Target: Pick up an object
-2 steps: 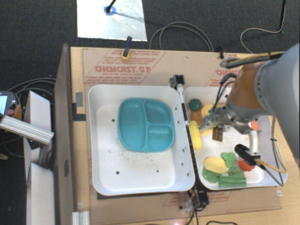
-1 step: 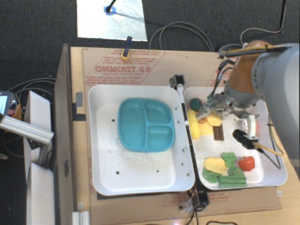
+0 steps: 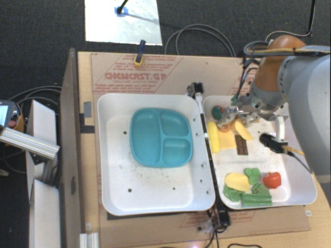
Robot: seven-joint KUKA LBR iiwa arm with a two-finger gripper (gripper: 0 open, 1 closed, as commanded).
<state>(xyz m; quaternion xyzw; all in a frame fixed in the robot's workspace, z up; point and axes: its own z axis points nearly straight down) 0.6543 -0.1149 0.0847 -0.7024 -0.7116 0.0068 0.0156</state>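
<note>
Gripper: gripper [image 3: 235, 113] low over the far end of the right bin [image 3: 302, 192]; open or closed, cannot tell.
Progress: nothing seen lifted; by my judgement the pick is not yet made.
Nearest thing: yellow wedge [image 3: 243, 129] just beside the gripper, flat on the bin floor.
Beyond: corn cob [image 3: 213, 136], brown bar [image 3: 241, 144] near; tomato [image 3: 272, 180], green pieces [image 3: 253, 175] well apart.
Left bin: blue tray [image 3: 160, 137].

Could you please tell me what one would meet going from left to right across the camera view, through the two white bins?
Left shallow white bin → teal divided plastic plate → yellow corn-like toy → dark brown flat bar → small red tomato-like toy → right white bin's outer rim.
</note>
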